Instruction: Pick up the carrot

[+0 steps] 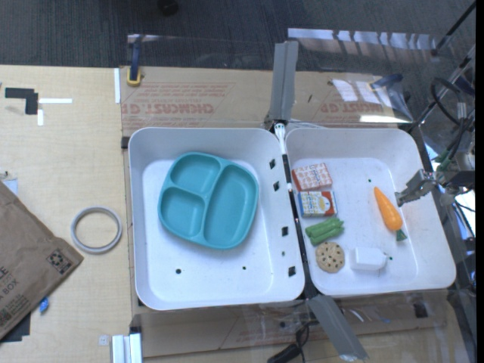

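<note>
The orange carrot [388, 209] lies in the right bin [355, 148], near its right wall, with its green stem end pointing toward the front. My gripper [414, 190] reaches in over the bin's right rim, just up and to the right of the carrot's tip. It looks close to the carrot but apart from it, and nothing shows between its grey fingertips.
Also in the right bin are two small red-and-white packets [313, 177], green beans [325, 229], a cookie [330, 257] and a white block [368, 259]. A teal divided plate [209, 200] sits in the left bin [151, 278]. A tape ring [96, 228] lies on the bench.
</note>
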`<state>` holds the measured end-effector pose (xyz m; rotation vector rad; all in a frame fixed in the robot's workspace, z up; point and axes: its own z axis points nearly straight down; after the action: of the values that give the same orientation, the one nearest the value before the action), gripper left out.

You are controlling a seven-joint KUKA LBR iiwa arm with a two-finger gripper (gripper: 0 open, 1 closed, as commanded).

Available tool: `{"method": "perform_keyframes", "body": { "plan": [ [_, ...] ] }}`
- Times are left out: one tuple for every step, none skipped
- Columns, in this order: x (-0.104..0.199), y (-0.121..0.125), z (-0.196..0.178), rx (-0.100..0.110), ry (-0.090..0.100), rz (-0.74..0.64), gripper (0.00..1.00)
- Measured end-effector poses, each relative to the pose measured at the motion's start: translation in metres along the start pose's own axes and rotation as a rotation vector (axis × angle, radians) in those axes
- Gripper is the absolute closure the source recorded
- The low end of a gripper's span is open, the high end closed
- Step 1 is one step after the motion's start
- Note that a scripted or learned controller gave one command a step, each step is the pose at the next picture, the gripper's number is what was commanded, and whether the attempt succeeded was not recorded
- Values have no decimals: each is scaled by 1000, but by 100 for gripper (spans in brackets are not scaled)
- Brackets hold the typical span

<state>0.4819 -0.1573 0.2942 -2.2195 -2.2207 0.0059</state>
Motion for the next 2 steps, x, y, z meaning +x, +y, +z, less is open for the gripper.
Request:
{"method": "perform_keyframes", "body": {
  "plan": [
    [-31, 44, 85, 0, 1, 84, 0],
    [-47, 69, 202, -5, 0, -107, 0]
  ]
}}
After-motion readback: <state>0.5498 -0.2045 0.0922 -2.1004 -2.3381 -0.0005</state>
